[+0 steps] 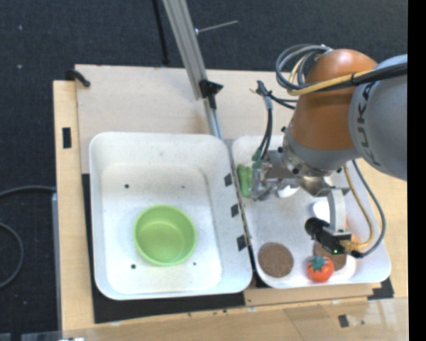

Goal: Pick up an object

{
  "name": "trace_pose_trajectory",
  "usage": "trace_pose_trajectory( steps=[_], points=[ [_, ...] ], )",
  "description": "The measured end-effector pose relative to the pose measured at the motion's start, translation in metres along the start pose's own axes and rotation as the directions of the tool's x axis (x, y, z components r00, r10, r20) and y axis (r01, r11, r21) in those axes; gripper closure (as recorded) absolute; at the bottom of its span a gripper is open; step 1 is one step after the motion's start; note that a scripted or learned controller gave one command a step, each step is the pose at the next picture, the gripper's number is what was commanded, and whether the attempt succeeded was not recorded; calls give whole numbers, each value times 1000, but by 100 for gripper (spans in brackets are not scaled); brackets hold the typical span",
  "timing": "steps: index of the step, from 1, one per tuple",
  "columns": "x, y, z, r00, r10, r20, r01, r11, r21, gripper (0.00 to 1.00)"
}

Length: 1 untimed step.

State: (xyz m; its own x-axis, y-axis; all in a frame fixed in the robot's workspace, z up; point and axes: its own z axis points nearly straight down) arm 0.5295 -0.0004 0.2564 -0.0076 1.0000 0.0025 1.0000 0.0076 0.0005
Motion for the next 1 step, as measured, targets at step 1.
trace_pose_trajectory(
  steps=[1],
  points=[
    [47, -7, -7, 1000, 4, 2, -4, 1000, -3, 100]
  ],
)
